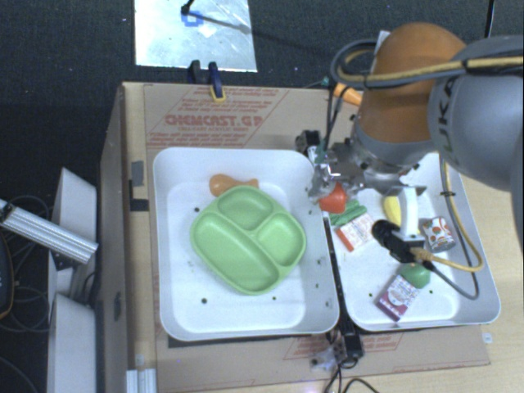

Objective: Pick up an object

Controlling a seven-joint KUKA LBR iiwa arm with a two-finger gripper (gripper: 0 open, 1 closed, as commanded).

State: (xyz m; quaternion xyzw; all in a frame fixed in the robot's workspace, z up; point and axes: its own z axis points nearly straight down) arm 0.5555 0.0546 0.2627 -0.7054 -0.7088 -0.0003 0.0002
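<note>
1. The grey arm's gripper (329,180) hangs low at the right white bin's (479,297) left wall, near its far corner.
2. A small red rounded toy (332,199) sits right beneath it, touching or nearly so.
3. Jaws: I cannot tell if they're spread or pinching.
4. No lift visible yet; the pick remains unconfirmed.
5. The green divided plastic plate (248,237) lies in the left white bin (176,219).

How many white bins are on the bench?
2. The left bin holds a green divided plate; the right bin holds small items, below the gripper.
</note>
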